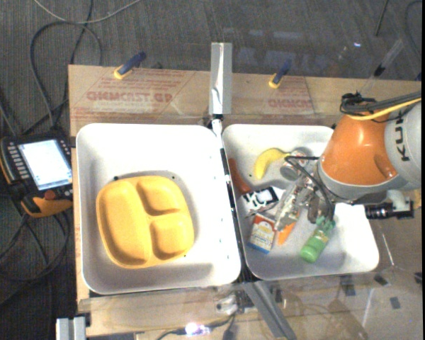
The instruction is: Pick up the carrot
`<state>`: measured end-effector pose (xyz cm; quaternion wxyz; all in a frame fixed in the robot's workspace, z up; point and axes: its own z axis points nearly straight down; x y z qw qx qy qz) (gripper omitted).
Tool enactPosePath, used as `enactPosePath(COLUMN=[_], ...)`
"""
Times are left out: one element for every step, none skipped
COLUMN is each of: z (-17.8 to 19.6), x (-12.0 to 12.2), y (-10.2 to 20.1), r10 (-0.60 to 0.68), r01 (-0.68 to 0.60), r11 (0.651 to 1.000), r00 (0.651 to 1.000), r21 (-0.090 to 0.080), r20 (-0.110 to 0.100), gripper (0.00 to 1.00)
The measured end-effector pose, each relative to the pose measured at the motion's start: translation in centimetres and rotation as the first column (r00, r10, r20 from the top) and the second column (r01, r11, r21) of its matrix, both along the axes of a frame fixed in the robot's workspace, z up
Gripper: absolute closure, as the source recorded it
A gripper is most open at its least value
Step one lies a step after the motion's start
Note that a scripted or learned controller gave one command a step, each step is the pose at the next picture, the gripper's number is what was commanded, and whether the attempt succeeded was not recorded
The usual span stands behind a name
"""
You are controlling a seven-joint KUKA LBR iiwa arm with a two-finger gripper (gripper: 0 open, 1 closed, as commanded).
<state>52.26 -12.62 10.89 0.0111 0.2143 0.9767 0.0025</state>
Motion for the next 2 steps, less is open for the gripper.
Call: enactPosePath(z=[8.6, 8.3], x=[-2.8, -2.8], y=[-5.3, 0.2], r10=[-0.098, -0.550], r01=[0.098, 0.550], r11=[0.995, 0.835], r00=[0.995, 0.835], r21=[0.000, -0.001], r20=[-0.021, -0.025], gripper=[1.00, 1.00])
